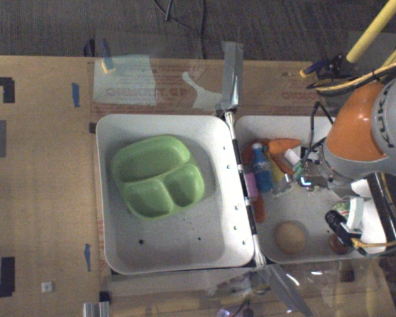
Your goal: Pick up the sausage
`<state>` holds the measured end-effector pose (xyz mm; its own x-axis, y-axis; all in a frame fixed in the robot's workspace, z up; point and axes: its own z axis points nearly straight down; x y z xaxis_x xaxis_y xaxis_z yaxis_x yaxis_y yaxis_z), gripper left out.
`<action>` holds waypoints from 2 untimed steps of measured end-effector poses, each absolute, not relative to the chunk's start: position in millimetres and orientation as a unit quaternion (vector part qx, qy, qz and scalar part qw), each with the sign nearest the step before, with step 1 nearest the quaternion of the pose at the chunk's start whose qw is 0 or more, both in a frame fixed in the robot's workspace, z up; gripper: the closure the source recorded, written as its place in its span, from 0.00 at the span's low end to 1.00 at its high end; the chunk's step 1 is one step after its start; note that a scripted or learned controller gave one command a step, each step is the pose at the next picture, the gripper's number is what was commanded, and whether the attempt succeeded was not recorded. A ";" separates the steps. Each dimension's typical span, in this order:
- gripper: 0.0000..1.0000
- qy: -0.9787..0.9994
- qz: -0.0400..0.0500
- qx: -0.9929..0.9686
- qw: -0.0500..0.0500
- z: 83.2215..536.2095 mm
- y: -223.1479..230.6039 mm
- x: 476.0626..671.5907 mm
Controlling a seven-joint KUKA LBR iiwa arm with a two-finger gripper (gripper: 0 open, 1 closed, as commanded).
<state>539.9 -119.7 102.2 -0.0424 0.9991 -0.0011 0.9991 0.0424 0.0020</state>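
The sausage (259, 210), a short red-orange link, lies along the left wall of the right bin (317, 256), just below a pink item (251, 183). My gripper (292, 179) hangs low over the middle of that bin, to the right of and slightly above the sausage, close to a blue bottle (261, 168). Nothing is visibly held. The grey arm with its orange band (360, 134) comes in from the right and hides part of the bin's right side.
An orange carrot-like piece (284, 144) lies at the top of the right bin, with a tan ball (290, 237) near the front and a small brown thing (338, 245) at the front right. The left bin (119, 243) holds a green divided plate (158, 176).
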 end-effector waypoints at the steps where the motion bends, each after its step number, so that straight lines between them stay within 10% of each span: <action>1: 0.00 0.744 0.002 0.668 0.003 87.1 -97.7 499.4; 2: 0.00 0.735 0.001 0.678 0.002 86.1 -144.7 590.2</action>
